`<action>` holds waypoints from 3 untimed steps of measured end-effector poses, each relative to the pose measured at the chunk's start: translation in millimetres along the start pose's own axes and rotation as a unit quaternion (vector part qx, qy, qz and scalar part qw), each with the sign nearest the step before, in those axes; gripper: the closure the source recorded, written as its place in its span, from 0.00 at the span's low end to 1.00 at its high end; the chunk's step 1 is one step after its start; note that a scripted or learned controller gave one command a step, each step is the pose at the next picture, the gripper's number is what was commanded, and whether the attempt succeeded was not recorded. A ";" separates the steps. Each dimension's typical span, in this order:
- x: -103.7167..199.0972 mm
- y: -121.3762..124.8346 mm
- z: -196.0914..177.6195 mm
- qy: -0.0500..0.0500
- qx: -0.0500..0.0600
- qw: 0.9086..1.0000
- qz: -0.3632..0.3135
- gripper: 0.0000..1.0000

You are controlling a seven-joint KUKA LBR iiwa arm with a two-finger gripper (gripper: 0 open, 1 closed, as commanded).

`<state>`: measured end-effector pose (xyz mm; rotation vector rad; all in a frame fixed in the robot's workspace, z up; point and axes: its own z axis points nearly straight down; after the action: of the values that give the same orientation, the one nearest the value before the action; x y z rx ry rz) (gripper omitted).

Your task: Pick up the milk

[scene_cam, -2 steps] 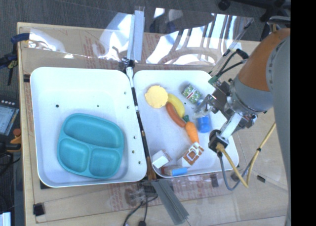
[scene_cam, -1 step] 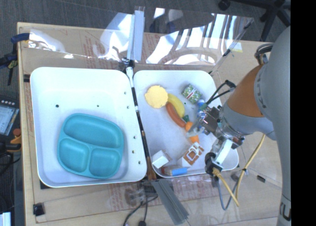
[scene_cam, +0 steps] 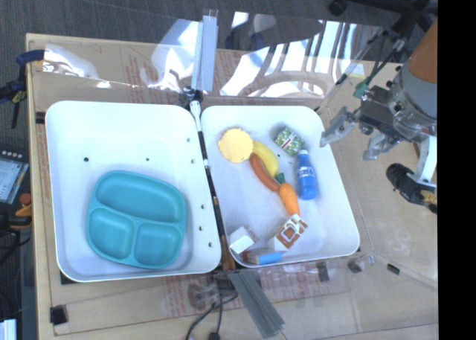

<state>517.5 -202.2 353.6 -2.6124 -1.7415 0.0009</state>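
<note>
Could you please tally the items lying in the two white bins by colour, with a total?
Teal: 1, the divided plate
Yellow: 2, the round slice and the banana
Orange or red-brown: 2, the sausage and the carrot
Blue: 1, the bottle
Green: 1, the small packet
White cartons: 2, and
Total: 9

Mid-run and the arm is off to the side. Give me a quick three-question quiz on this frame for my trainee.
1. True or false: the gripper is over the left bin.
2. What lies in the left bin? A) a red mug B) a teal divided tray C) a sponge
3. Fill in: in the right bin, the carrot lies just left of the blue ____.
Key: 1 false, it hangs outside the right bin near its far right corner, fingers apart with nothing between them; 2 B; 3 bottle.
</note>
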 end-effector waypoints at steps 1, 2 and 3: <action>-5.2 -30.5 128.9 -0.001 0.001 0.999 -0.046 0.00; 72.6 48.4 244.9 0.000 0.002 0.996 -0.092 0.00; 93.2 -33.4 263.7 -0.001 0.003 0.999 0.040 0.00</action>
<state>522.0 -103.0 90.1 -2.6770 -1.6343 0.0077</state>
